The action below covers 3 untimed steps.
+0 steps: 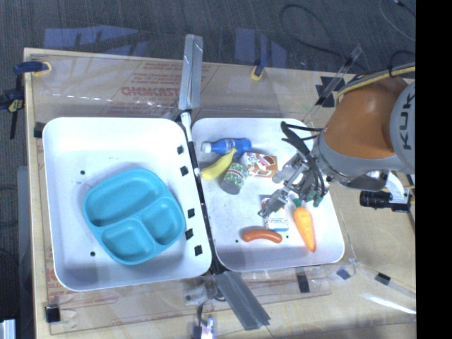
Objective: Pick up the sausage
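While the grey arm (367, 129) with its orange band reaches in from the right, the 2 white bins sit side by side on the bench, the left bin (63, 154) and the right bin (325, 249). In the left bin lies a blue 3-compartment tray (133, 216), tilted toward the divider. The gripper (277, 205) hangs over the middle of the right bin, just above a small white packet (278, 224); whether its fingers are apart or together cannot be told from this slant. An orange carrot (304, 229) lies just right of the gripper, pointing toward the bin's front edge. A blue bottle (227, 146), a yellow banana (217, 166), a small can (234, 177) and a printed snack pack (263, 164) cluster near the bin's back left. The sausage (261, 236) lies flat near the front, just below the packet, apart from the gripper.
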Each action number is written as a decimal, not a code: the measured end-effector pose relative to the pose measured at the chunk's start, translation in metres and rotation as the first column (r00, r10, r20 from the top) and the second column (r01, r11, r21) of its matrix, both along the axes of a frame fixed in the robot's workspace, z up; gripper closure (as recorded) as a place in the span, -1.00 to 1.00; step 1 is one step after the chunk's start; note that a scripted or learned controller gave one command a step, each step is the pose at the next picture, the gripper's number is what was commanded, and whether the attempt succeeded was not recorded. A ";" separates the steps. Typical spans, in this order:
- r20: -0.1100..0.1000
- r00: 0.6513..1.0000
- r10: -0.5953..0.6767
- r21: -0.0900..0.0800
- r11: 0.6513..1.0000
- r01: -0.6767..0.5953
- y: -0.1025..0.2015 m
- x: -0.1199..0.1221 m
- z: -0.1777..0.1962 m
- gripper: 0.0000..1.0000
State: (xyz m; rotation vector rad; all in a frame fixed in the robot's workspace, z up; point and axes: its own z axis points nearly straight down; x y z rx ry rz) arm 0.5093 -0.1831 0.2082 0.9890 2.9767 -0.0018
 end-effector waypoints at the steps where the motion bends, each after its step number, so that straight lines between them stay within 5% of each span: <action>1: -0.005 1.000 0.015 0.003 1.000 -0.015 -0.006 -0.030 -0.117 -1.00; 2: -0.004 1.000 0.019 0.003 1.000 -0.019 -0.005 -0.029 -0.107 1.00; 3: -0.003 0.985 0.173 0.002 0.985 -0.173 0.036 -0.004 -0.017 1.00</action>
